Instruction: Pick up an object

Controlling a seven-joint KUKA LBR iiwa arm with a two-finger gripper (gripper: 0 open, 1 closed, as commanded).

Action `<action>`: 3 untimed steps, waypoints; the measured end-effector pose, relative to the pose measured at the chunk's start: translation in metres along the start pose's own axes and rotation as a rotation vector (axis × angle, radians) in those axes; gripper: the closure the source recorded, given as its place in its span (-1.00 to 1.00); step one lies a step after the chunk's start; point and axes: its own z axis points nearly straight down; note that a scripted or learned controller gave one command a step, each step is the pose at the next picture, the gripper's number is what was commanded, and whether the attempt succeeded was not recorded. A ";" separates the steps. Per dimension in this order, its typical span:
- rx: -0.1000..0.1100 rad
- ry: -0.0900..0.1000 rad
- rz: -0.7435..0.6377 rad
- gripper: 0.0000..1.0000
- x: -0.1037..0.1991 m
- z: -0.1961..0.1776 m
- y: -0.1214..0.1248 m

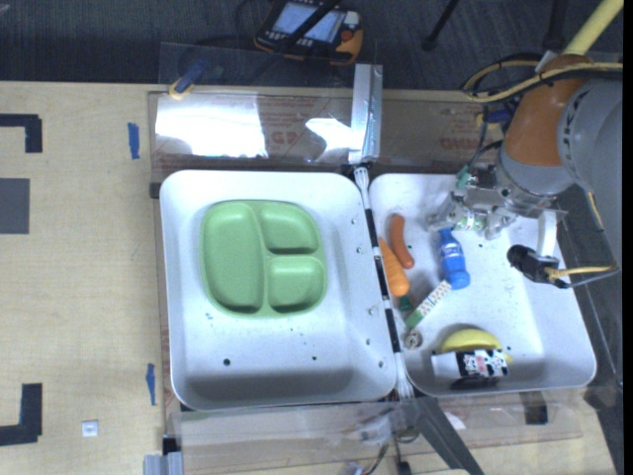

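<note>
The gripper (482,213) is hovering above the blue bottle (453,258), its state unclear; next it is needing to descend.

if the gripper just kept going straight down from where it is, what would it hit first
Probably the blue bottle, which lies just below the gripper in the right bin. Depth is unclear from this view, so it could meet the bin floor beside the bottle instead.

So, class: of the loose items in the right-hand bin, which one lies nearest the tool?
The blue bottle. It lies just below the tool, while the carrots sit further left and the banana lies at the bin's front.
</note>
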 end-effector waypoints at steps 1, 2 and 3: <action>0.007 -0.002 -0.049 -1.00 -0.004 0.014 0.002; -0.003 -0.001 -0.102 -1.00 0.007 -0.052 0.017; -0.005 0.000 -0.054 -1.00 -0.009 0.013 0.002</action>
